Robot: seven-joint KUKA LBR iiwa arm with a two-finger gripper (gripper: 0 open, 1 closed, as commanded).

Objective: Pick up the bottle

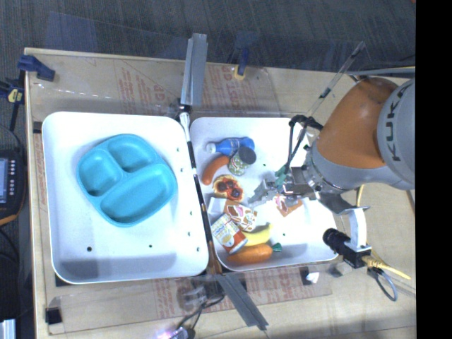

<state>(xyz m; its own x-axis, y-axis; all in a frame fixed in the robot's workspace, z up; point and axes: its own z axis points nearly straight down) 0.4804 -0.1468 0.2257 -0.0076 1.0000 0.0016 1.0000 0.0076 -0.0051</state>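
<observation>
A blue bottle [227,146] lies on its side at the back of the right bin [311,249], its dark cap pointing right. Just in front of it stands a small dark jar with a green label [239,163]. My gripper [267,189] hangs low over the middle of the right bin, to the right of and in front of the bottle, and apart from it. It points left toward the pile of toy food. A small red and white item [289,205] lies just under the wrist.
Left of the gripper lie a sausage [214,168], a pizza slice [227,187], two snack packets [234,223], a banana [257,234] and a carrot [248,254]. The left bin [63,253] holds a blue divided plate [127,179]. A metal divider [192,69] runs between the bins.
</observation>
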